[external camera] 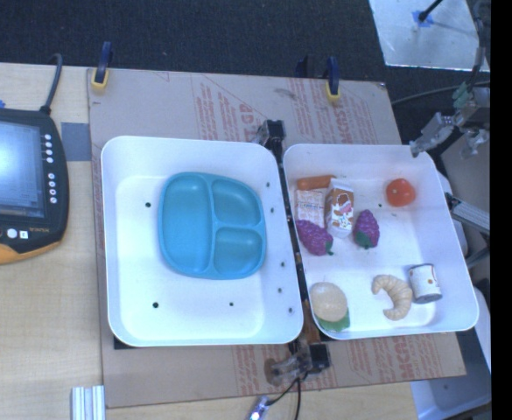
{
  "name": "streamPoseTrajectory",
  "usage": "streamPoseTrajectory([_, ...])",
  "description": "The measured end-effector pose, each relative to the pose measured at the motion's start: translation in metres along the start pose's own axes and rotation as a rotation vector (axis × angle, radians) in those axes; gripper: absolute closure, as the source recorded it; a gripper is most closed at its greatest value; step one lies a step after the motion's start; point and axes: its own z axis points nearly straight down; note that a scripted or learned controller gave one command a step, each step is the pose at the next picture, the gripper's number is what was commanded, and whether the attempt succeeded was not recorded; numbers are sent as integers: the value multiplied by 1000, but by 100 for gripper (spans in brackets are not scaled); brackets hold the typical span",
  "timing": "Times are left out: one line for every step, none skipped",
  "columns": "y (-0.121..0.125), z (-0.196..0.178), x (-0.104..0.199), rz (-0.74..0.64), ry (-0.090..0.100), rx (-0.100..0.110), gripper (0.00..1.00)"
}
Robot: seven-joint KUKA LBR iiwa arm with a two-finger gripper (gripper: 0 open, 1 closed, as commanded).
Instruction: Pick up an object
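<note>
Tomato (400,192), red and round, lies in the right bin (439,226); cardboard (229,103) lettering unreadable; gripper state: cannot tell.

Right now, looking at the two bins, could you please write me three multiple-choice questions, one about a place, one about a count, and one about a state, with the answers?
1. Where does the blue divided plate lie?
A. in the left bin
B. in the right bin
C. on the bare bench

2. How many purple grape bunches lie in the right bin?
A. one
B. two
C. four

3. How does the small can rest?
A. standing upright
B. tipped on its side
C. stacked on the croissant

Answers: 1 A, the plate fills the middle of the left bin. 2 B, one bunch lies left of the snack packet, the other right of it. 3 B, its round end faces sideways, beside the croissant.
</note>
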Motion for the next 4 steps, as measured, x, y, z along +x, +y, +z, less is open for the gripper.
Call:
streamPoseTrajectory([-17,173,32,-1,1,4,0])
streamPoseTrajectory([-38,184,47,7,-13,-20,0])
streamPoseTrajectory([-61,188,67,11,-24,-40,0])
streamPoseTrajectory([-67,186,76,-4,-7,-10,100])
